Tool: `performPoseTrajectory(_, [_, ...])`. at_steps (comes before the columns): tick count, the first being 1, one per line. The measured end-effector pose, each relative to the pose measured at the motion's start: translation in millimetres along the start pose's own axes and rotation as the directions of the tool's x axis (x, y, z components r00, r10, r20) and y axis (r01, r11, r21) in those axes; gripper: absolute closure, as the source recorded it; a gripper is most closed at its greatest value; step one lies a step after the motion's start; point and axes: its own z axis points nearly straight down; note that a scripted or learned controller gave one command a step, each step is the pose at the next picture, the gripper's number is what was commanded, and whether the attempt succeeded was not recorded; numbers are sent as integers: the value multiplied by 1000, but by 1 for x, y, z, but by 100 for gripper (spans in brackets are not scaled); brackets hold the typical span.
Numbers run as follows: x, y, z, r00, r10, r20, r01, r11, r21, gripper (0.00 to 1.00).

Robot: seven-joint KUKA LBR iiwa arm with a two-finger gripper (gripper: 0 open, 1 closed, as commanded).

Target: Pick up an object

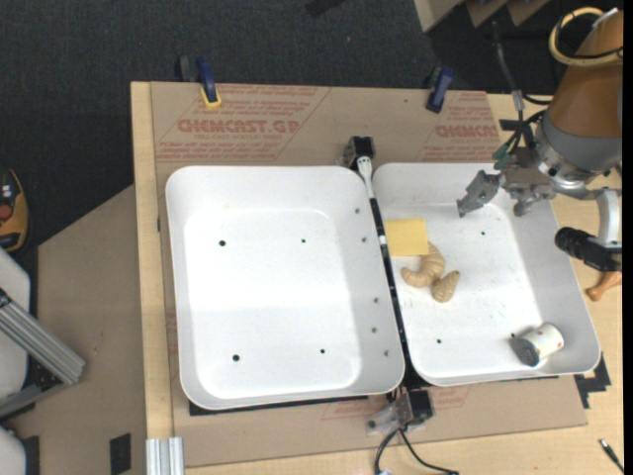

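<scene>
White bins sit side by side on the surface (148, 265). In the right bin (554, 295) lie a yellow square (406, 237), a tan curly piece (431, 274) just below it, and a small grey-white cylinder (537, 344) near the corner. Above, the pincer (495, 192) hangs open, gripping nothing.
</scene>
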Motion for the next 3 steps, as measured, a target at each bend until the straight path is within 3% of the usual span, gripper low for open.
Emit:
performPoseTrajectory(1, [46,-13,115,1000,-2,-7,2,1000,6,0])
performPoseTrajectory(2, [27,64,110,1000,-3,3,3,1000,-10,0])
performPoseTrajectory(3, [43,-3,111,1000,2,-2,-2,1000,7,0])
